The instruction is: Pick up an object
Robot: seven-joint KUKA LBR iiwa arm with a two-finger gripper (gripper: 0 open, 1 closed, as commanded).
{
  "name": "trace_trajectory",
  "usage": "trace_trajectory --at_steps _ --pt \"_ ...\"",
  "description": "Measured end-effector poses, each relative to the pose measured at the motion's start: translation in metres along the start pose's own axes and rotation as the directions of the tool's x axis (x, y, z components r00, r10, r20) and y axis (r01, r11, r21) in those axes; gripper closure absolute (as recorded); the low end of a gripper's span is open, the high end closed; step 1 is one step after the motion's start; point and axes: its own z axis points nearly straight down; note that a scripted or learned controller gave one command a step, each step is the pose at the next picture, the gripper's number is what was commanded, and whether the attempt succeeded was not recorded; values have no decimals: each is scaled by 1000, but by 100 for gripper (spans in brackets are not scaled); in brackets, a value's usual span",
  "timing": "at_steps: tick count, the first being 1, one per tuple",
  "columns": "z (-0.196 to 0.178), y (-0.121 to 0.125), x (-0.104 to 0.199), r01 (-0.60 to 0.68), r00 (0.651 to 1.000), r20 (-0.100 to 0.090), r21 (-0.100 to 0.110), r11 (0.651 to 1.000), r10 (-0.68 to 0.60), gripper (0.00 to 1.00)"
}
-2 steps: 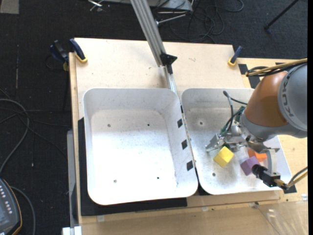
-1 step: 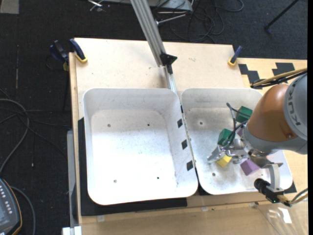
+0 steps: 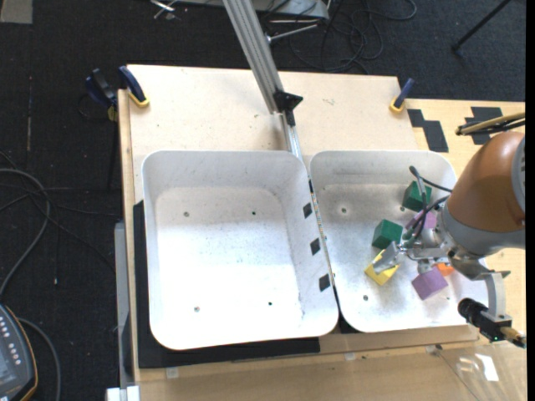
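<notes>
Pale chipboard forms the table [image 3: 209,115], a flat matte sheet standing on dark speckled carpet strewn with black cables. Nearest the camera, two shallow white bins with rounded corners sit side by side, their smooth plastic floors dusted with dark specks. The left bin [image 3: 167,182] shows only small holes in its floor. The right bin [image 3: 351,170] holds a cluster of small blocks toward its right half: a purple block [image 3: 430,283] nearest the front, a yellow block [image 3: 381,272] to its left, a green cube [image 3: 386,232] just behind that, and a darker green block [image 3: 415,196] farther back. The grey arm [image 3: 489,211], rounded and glossy with an orange band, reaches in over the right bin, and its end effector [image 3: 415,248] hangs among the blocks; the green cube lies just to its left, the yellow block near its lower left, the purple block just in front. Whether it is open or closed cannot be told. Farther back, yellow-tipped clamps [image 3: 134,90] grip the table corners, and a ribbed aluminium rail [image 3: 251,44] slants away.
</notes>
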Motion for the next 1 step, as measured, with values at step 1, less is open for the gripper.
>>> trace_trajectory --at_steps 1 --pt "41 70 -7 6 1000 0 0 1000 -6 0"
